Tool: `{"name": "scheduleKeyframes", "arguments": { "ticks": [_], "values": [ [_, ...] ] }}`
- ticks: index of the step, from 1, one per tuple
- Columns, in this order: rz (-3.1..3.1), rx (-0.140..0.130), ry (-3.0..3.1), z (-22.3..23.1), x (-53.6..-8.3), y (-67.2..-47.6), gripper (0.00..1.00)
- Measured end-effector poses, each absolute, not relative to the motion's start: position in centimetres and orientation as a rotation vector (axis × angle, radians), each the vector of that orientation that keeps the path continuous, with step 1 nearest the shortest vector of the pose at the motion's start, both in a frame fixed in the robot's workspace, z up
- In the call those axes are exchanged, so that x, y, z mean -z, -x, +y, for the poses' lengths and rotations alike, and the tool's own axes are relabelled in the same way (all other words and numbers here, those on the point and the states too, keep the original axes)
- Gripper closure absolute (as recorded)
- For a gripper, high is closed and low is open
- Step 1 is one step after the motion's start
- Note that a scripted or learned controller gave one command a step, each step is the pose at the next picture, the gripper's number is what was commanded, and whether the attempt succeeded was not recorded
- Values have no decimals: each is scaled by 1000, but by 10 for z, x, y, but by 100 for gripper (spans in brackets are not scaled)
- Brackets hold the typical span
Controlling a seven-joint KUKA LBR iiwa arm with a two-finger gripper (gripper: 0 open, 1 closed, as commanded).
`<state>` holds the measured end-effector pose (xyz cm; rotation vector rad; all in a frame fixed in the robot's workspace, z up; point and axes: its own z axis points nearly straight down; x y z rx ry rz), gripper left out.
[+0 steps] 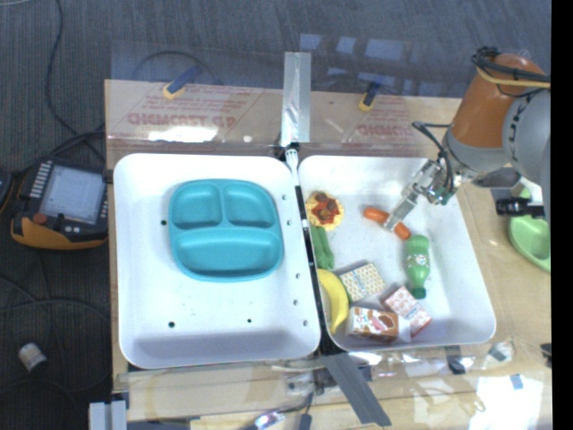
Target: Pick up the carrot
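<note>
Carrot (386,221): lay in the right bin (474,276), far half, right of the pizza slice (324,210). End effector (397,216): over the carrot's middle; finger state could not be told.

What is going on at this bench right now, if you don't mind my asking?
A grey and orange robot arm reaches in from the right over the right-hand bin. Its tool is down at the carrot, which lies on the bin floor. Around it lie a pizza slice, a cucumber, a banana, a green bottle and small boxes. The left bin holds a blue tray.
</note>
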<state>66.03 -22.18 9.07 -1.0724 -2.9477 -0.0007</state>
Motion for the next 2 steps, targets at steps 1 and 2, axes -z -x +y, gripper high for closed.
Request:
{"name": "scheduleKeyframes", "arguments": {
  "ticks": [1, 2],
  "values": [
    [-3075, -7, 693, -200, -89, -647, 0],
    [-3081, 2, 696, -199, -101, -649, 100]
  ]
}}
